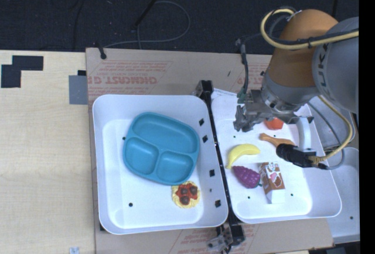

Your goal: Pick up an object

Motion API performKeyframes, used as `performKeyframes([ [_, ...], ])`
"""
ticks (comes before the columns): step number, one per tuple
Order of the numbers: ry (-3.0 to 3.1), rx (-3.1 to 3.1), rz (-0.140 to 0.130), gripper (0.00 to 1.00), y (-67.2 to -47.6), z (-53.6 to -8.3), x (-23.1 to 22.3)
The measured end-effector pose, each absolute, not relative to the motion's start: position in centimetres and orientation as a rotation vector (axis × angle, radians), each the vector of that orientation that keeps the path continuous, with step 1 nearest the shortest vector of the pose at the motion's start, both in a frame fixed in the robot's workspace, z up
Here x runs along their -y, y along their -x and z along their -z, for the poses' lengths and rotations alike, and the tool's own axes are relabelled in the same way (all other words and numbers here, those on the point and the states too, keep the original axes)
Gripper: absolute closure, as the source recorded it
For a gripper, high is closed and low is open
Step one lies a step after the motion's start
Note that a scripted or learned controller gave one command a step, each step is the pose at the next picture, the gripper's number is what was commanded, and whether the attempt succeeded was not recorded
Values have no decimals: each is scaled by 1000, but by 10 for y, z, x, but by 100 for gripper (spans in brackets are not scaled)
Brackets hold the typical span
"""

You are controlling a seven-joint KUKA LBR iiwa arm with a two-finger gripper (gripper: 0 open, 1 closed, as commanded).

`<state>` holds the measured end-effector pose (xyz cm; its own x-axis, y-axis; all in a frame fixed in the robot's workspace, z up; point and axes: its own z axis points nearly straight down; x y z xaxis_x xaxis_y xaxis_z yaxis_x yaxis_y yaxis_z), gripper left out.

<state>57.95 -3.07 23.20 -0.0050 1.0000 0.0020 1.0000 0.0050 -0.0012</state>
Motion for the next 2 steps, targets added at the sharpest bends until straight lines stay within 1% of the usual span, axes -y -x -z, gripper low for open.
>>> performKeyframes([
  [1,2214,2222,-3,100,-579,-224,-15],
  [2,2214,2224,-2,100,-577,-228,-62],
])
